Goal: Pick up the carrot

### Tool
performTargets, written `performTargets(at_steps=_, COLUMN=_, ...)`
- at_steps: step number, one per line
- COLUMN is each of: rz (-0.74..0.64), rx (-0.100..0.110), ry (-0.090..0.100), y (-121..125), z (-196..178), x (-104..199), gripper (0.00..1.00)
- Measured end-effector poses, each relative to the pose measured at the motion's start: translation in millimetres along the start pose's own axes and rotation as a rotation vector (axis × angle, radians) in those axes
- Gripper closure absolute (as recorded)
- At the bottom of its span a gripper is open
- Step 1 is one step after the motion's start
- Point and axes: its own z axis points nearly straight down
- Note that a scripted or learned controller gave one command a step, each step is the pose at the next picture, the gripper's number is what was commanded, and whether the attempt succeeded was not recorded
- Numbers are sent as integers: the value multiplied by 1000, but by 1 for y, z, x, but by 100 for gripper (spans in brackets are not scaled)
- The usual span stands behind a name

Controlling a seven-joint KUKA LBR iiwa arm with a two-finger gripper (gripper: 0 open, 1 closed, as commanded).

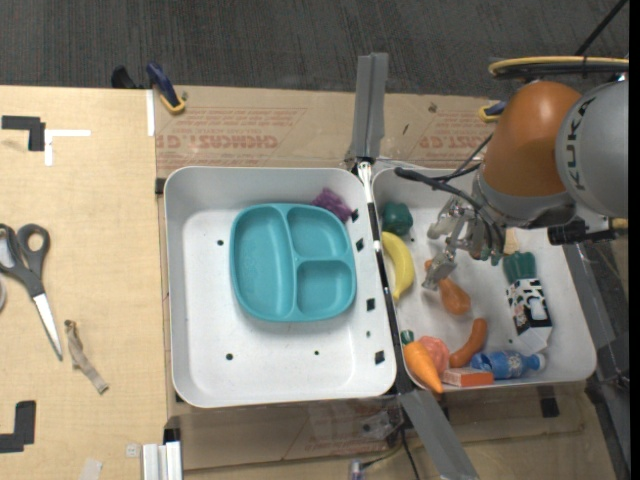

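The carrot (424, 365) lies in the near left corner of the right bin (570, 353), orange, with its green top pointing toward the divider. My gripper (440, 271) hangs over the middle of the right bin, well behind the carrot and apart from it. It is just above and left of a small orange rounded piece (455, 297). Nothing shows in its grasp.
Around the gripper in the right bin are a banana (398, 264), a dark green item (397, 216), an orange sausage (470, 341), a blue bottle (506, 364), a black-and-white package (528, 305) and a teal block (519, 266). The left bin (195, 318) holds a teal divided plate (295, 262) and a purple piece (333, 204).
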Motion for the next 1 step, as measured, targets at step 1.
performTargets(at_steps=1, rz=514, rx=2, ry=3, y=-19, z=1, x=40, gripper=0)
